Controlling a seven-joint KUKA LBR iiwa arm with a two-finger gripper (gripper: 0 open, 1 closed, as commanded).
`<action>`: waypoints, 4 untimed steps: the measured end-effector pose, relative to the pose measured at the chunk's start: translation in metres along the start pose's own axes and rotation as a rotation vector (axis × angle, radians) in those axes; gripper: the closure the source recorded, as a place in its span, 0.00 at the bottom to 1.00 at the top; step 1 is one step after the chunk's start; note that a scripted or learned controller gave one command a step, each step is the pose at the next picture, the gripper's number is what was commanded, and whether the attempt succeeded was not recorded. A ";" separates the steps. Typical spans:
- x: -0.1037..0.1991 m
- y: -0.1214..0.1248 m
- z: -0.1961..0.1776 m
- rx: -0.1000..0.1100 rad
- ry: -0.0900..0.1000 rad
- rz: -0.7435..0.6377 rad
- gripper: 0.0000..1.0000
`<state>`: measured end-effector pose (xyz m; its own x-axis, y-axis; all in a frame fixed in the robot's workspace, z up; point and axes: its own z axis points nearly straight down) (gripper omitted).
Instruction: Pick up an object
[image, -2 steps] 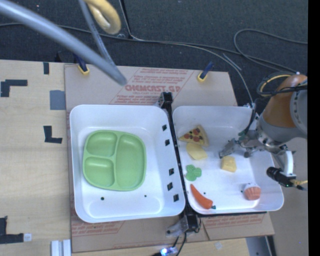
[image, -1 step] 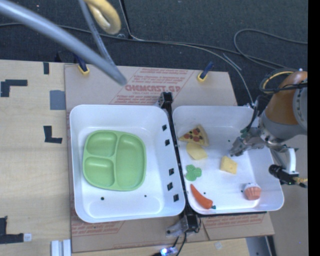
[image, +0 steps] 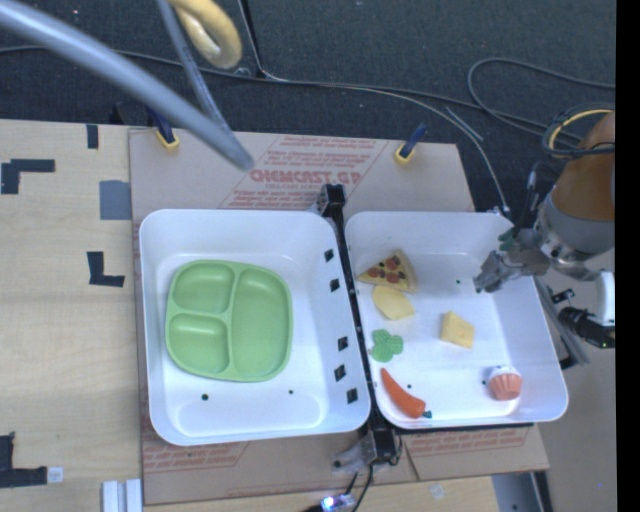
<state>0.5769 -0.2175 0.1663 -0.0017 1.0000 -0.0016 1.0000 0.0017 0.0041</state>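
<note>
Now the fingers are hovering over the right bin near the cheese wedge; their state is unclear.

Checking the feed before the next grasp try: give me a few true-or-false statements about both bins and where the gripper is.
1. The green divided plate lies in the left bin. True.
2. The pizza slice is on the green divided plate. False: it lies in the right bin.
3. The carrot lies near the right bin's front edge. True.
4. The gripper hovers over the left bin. False: it is at the right bin's right side.
5. The cupcake touches the cheese wedge. False: they lie apart.
</note>
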 end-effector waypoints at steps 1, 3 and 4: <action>0.000 0.002 -0.054 -0.001 -0.001 0.000 1.00; 0.002 -0.004 -0.135 0.001 0.000 0.000 1.00; 0.056 0.008 -0.133 0.004 0.002 -0.004 1.00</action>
<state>0.5841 -0.1613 0.2989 -0.0058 1.0000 0.0006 1.0000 0.0058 0.0002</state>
